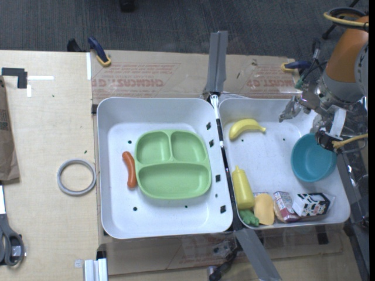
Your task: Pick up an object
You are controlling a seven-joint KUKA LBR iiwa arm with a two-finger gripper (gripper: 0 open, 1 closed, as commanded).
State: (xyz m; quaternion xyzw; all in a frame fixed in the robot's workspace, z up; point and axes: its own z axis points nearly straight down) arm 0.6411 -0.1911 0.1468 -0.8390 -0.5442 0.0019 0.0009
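Gripper (321, 120) hangs above the right bin's (275, 148) far edge beside the blue bowl (312, 158); jaws' state unclear.

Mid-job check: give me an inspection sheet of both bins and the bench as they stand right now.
Surface: two shallow white bins side by side on a pale bench.
Job's things: yellow banana, blue round bowl, yellow squeeze bottle, black-and-white carton in right bin; green divided plate, orange carrot-like piece in left bin.
Clutter: grey tape ring on bench.
Grippers: gripper above bowl's far rim.
Cables: yellow cable at arm.
Surroundings: dark carpet.
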